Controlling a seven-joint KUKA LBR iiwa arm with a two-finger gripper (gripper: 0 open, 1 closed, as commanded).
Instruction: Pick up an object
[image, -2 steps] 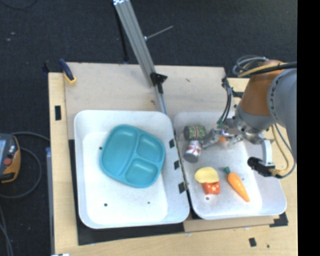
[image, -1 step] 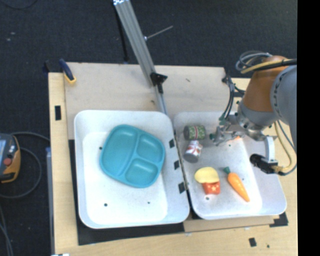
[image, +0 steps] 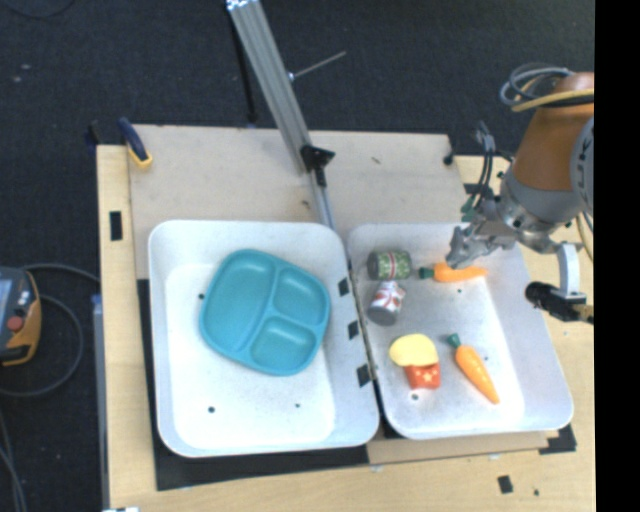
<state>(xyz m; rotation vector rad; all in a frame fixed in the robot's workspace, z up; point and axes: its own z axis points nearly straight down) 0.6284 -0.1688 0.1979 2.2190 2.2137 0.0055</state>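
My gripper (image: 464, 247) hangs over the back of the right bin (image: 530, 345), reaching in from the right. Just below its tip an orange carrot-shaped piece with a green end (image: 460, 271) lies flat on the bin floor; whether the gripper touches it is unclear. A green can (image: 388, 264) lies on its side to the left. A silver and red object (image: 386, 300) sits in front of the can. Nearer the front stand a yellow and red toy (image: 415, 360) and a larger orange carrot (image: 475, 371).
The left bin (image: 180, 400) holds a blue divided plate (image: 265, 312). A grey metal pole (image: 280, 100) slants down from the top to the back edge between the bins. The bins' walls meet along the middle.
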